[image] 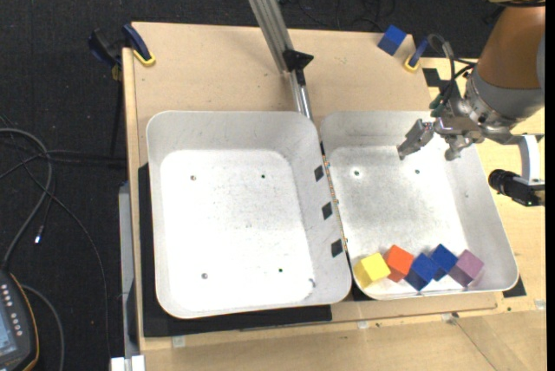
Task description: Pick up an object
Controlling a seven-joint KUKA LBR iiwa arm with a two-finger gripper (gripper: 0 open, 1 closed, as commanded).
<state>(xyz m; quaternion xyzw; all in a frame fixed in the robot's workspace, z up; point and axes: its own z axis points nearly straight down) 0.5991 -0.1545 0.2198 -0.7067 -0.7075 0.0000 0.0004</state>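
My gripper (433, 143) hangs over the back right part of the right bin (408, 196), its two fingers spread apart with nothing between them. Along the bin's front edge lies a row of small blocks: a yellow block (373, 269), an orange block (400, 260), two blue blocks (432, 263) and a purple block (467, 267). The blocks lie well in front of the gripper, apart from it.
The left bin (230, 213) sits beside the right one. A blue block (393, 39) rests on the bench at the back right, outside the bins. A metal pole (264, 5) slants over the bench's back. Clamps grip the bench's back corners.
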